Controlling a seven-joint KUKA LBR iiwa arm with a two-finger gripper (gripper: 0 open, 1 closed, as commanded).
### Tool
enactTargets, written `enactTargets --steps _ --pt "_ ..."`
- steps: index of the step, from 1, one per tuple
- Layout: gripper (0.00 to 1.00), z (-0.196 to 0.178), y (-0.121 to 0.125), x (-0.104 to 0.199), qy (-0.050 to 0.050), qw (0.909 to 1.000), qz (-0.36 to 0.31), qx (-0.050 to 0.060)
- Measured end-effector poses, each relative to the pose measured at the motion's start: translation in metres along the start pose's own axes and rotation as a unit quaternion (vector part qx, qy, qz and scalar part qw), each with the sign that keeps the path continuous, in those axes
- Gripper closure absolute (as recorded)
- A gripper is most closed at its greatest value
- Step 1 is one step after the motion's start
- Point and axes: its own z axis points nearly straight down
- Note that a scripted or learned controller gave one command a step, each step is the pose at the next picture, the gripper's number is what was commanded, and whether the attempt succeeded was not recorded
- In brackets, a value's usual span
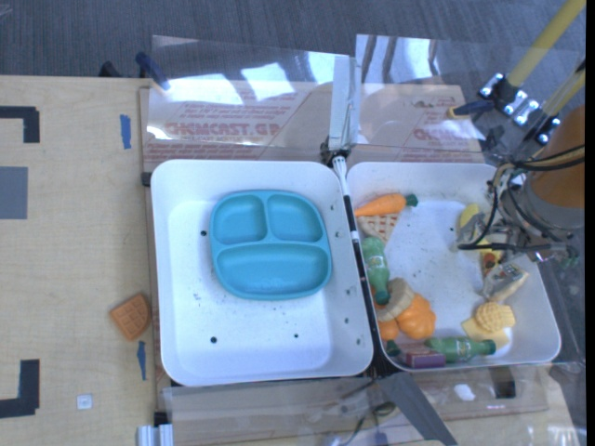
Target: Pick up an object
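1. Right now I count two white bins side by side: the left bin (177, 277) and the right bin (437, 179).
2. One blue plate (270, 244) with three sections lies in the left bin, with bare white floor all around it.
3. The right bin holds the toy food. One carrot (381, 204) lies near the top left corner. One green bottle (376, 266) lies just below it, and a second green bottle (457, 347) lies along the front wall.
4. One orange fruit (416, 316) sits near the middle wall, and one yellow waffle piece (491, 319) sits near the right front corner.
5. The gripper (497, 249) hangs low over the right side of the right bin, among a tangle of cables. I cannot tell how it is set, or if it has anything.
6. One brown waffle cookie (131, 316) lies on the wooden bench (65, 249), outside the left bin.
7. Clear plastic sheets (279, 100) stand behind both bins, and the floor beyond is grey.
8. The middle of the right bin is the most open spot; the toys crowd along its left and front edges.
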Motion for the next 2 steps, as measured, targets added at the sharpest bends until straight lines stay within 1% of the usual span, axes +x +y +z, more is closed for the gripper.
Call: enactTargets --steps 1,2 --pt "0.0 0.0 0.058 -0.031 -0.001 0.9997 0.023 -0.001" --pt "0.0 0.0 0.069 -0.096 0.002 0.9998 -0.017 0.0"
